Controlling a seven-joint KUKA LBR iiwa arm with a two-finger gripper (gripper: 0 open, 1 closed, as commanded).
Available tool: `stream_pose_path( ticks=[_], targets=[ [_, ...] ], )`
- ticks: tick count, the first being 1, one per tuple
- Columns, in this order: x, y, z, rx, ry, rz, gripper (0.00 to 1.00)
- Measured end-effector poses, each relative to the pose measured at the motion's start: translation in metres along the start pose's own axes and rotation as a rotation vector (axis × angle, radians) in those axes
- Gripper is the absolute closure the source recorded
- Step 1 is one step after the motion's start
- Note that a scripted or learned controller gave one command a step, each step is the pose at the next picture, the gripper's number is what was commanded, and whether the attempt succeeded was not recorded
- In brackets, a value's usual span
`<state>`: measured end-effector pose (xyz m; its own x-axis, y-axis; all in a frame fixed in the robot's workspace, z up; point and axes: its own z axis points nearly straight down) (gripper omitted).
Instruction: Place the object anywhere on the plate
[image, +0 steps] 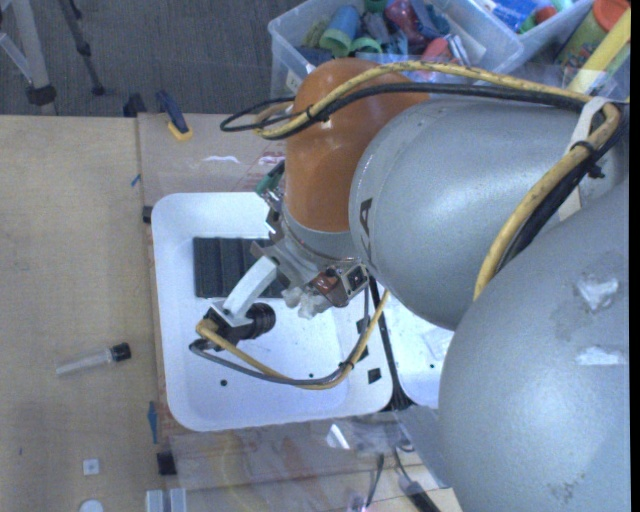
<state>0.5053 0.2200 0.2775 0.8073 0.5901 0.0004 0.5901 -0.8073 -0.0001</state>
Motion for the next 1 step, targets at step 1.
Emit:
stream_pose_path(
  ticks=[1],
  targets=[
    [0.0599,0.0370,0.0204,0.001,-0.003,-0.206,1.00]
  ],
)
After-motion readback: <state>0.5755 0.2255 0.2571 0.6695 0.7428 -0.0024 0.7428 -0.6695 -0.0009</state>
